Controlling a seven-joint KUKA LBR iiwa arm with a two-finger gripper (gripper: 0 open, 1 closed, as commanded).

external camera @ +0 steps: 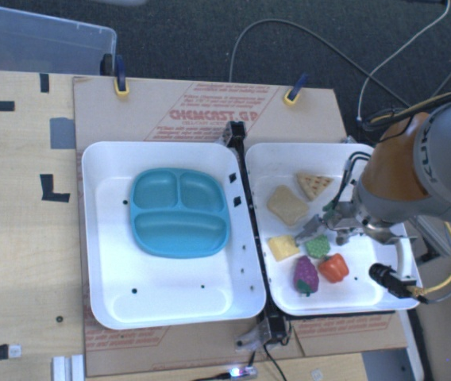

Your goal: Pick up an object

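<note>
Left shallow white bin: one light-blue plastic plate with three compartments, lying flat near the middle.

Right shallow white bin: a tan wedge of toy pizza or cheese with dots near the far wall; a beige square toy bread slice just beside it; a yellow toy cheese block toward the dividing wall; a small green toy vegetable; a red-orange toy pepper touching it; a purple toy eggplant or grape cluster with a green stem near the front wall.

Grey arm with orange band: enters from the right, over the right bin. Two-finger gripper: low, directly above the green vegetable; grip state cannot be told, nothing visibly held.
</note>
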